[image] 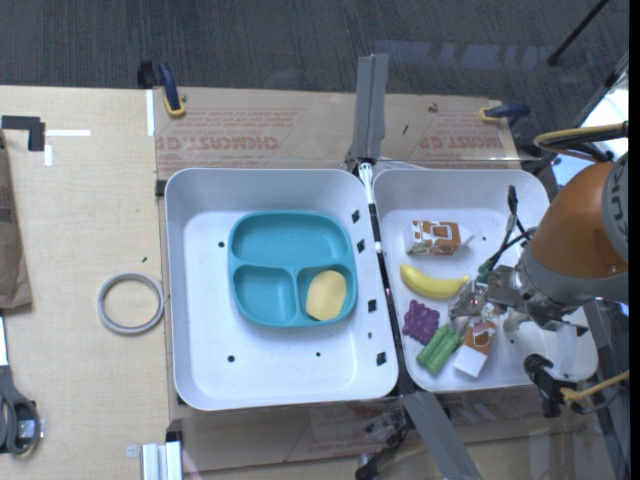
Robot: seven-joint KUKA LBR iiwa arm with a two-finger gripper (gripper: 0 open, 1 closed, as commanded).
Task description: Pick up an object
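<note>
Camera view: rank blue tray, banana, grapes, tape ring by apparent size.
1. Blue tray, clearly largest.
2. Banana and tape ring: look alike in extent, so no ranking between them.
3. Grapes, smallest.

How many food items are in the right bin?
5: carton at back, banana mid, grapes, green vegetable, small box in front. The arm may hide more.

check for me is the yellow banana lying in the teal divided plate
No, the yellow curved banana lies in the right white bin, while the teal divided plate sits in the left white bin holding a pale yellow round item.
</note>
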